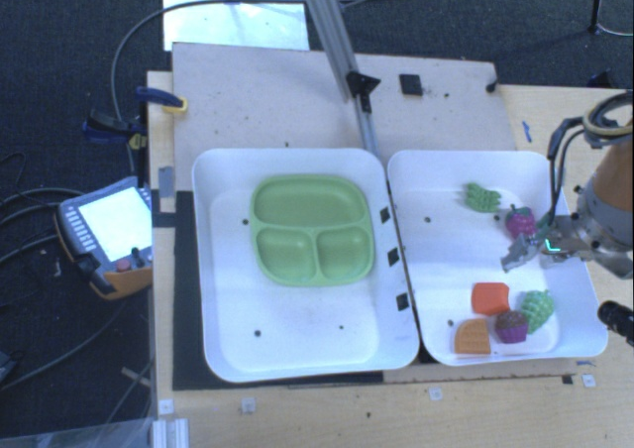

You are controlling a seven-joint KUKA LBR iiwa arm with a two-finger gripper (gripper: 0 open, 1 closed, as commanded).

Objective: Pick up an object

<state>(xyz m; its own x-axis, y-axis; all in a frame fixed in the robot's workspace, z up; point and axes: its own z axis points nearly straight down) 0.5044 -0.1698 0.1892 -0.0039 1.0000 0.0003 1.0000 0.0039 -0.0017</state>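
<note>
The right bin (436, 188) holds several small toy foods. A green leafy piece (482, 199) lies near its far side, with a purple piece (521, 222) just right of it. Near the front lie a red-orange block (490, 297), an orange wedge (473, 337), a purple grape-like piece (511, 326) and a pale green bumpy piece (537, 307). My gripper (521, 254) hangs over the right bin's right side, just below the purple piece and above the red-orange block. I see nothing between its fingers.
The left bin (228, 337) carries a green divided plate (312, 229). A grey pole (332, 25) slants across the board behind the bins. A handheld pendant (109, 238) lies on the floor at left, with cables around it.
</note>
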